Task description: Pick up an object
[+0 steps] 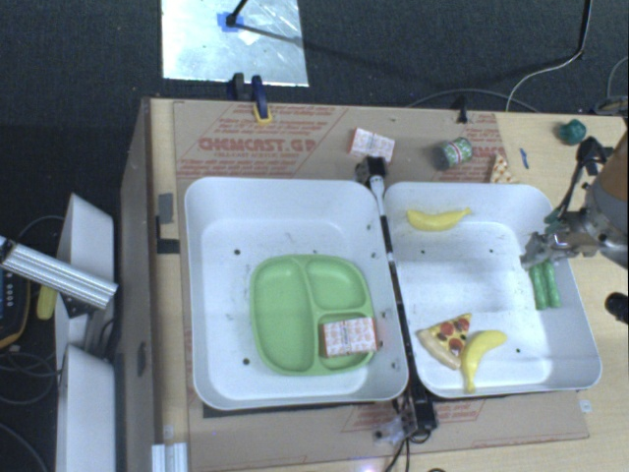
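**Grey pincer at the right bin's rim**

Grey metal pincer [539, 251] sits at the right bin's [580, 357] right edge, just above a green stalk-like item [543, 285]; whether its tips are spread or closed is impossible to tell. Left of it lie one banana [437, 219] far, another [479, 354] near, touching a pizza slice [447, 338]. Bench board [257, 146] reads, perhaps, "CHEMCAST GP".
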`<state>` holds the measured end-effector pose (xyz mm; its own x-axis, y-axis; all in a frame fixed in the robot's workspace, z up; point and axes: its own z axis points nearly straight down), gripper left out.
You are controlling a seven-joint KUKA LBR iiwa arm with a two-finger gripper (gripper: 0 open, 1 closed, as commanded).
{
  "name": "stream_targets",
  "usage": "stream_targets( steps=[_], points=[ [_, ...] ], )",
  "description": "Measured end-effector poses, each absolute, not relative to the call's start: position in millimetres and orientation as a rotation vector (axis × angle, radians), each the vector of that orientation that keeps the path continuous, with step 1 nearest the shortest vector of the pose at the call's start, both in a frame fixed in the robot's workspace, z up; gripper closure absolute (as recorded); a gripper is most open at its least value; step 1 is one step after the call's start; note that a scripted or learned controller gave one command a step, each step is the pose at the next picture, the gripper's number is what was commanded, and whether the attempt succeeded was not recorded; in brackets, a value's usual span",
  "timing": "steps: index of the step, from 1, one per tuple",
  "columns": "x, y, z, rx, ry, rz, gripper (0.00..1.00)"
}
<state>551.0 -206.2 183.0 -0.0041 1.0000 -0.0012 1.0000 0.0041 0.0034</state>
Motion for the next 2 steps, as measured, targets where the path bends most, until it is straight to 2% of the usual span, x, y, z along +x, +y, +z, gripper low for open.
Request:
stream_targets(
  steps=[1, 2],
  points=[
    [557.4, -149, 187, 2.216, 2.224, 0.003, 1.0],
    [593.4, -71, 206, 2.216, 2.225, 0.004, 1.0]
  ],
)
